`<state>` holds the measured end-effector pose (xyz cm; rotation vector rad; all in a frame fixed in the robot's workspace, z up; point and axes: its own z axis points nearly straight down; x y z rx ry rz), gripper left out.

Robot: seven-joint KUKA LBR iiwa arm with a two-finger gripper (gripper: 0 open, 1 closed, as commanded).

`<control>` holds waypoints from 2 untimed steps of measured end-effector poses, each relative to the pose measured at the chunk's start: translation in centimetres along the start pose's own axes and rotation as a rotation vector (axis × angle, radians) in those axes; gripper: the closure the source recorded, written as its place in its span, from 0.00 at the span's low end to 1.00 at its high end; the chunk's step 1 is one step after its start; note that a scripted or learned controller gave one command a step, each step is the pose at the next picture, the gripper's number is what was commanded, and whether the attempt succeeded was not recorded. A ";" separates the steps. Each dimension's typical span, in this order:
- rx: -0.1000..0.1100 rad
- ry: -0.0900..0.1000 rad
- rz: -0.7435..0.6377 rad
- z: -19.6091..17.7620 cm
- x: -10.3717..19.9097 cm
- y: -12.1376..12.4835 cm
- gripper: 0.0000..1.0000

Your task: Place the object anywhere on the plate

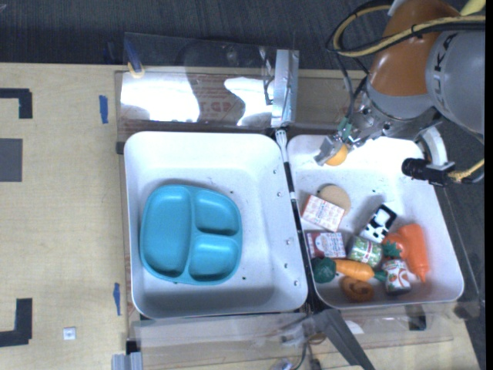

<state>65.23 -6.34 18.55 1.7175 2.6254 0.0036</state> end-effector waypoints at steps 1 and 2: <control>0.001 0.002 -0.130 0.0 5.2 2.6 1.00; -0.002 0.000 -0.401 0.0 10.8 6.4 1.00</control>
